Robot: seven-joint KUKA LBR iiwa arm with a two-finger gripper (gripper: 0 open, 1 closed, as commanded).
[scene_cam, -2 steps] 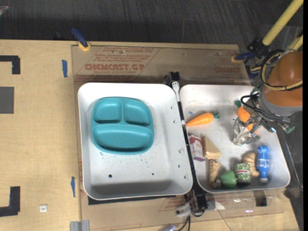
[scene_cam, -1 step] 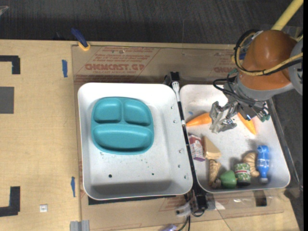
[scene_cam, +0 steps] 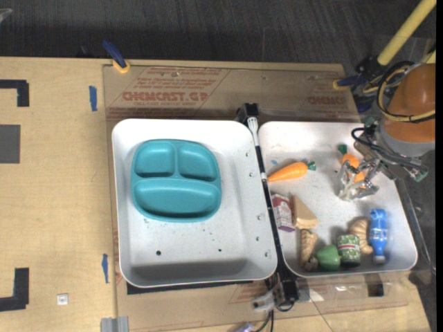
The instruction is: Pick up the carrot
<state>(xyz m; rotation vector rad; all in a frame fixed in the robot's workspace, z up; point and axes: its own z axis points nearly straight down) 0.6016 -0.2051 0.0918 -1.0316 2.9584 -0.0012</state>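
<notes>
Two white bins sit side by side, and the work is all in the right bin (scene_cam: 325, 133), where the gripper (scene_cam: 356, 184) hangs low near the bin's right wall, its pale fingers pointing down over bare white floor. How wide those fingers stand cannot be told from this slanted view, and nothing recognisable shows between them. Just beside the gripper, toward the back wall, lies a small orange piece (scene_cam: 348, 159) with a green tip, close to or touching the tool; it is too small to name. On the camera side of the gripper, along the front wall, a blue bottle (scene_cam: 377, 232), a small can (scene_cam: 349, 246), a green vegetable (scene_cam: 327, 256) and a tan cone-shaped piece (scene_cam: 306, 244) are crowded together. Further off, toward the divider between the bins, the carrot (scene_cam: 288, 171) lies on its side with its green top turned toward the gripper, well apart from it and from the wrapped packet (scene_cam: 282, 211) nearby. Beyond the divider the left bin (scene_cam: 124, 206) carries a teal divided plate (scene_cam: 176, 179). By this evidence the pick is not yet done: the carrot rests on the floor untouched, so approach, grip and lift all remain.
</notes>
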